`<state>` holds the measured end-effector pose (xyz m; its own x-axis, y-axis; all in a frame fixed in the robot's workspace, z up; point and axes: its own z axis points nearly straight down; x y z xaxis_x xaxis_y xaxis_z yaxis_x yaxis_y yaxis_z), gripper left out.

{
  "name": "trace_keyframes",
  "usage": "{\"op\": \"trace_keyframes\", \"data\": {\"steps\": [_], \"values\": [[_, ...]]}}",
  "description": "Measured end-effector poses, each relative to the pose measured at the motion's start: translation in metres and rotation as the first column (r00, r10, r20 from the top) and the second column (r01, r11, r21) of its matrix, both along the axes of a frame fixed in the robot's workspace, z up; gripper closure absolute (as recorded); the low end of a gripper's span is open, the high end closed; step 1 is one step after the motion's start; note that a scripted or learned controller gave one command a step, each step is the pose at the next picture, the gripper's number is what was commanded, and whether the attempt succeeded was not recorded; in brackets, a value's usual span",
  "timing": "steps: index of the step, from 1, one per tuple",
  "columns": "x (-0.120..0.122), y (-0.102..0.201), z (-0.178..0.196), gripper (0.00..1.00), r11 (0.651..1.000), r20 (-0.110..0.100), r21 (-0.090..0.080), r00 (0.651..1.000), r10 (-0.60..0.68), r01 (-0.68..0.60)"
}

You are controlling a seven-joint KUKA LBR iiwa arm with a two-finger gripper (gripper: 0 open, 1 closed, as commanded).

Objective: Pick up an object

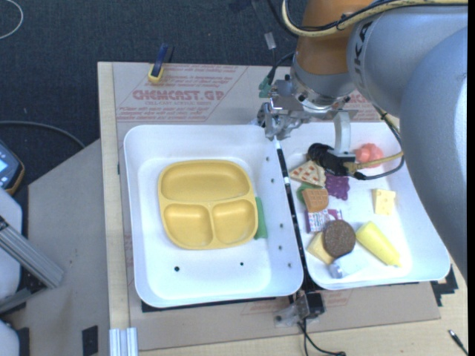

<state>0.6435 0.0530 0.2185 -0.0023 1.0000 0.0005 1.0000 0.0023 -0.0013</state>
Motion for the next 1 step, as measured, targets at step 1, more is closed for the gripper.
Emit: {"op": "trace_keyframes", "data": {"steps": [1], "values": [[0.0075,-0.0022,0.0174,1.0,1.0,0.006,0.0,1.0,-0.001,0.001]]}}
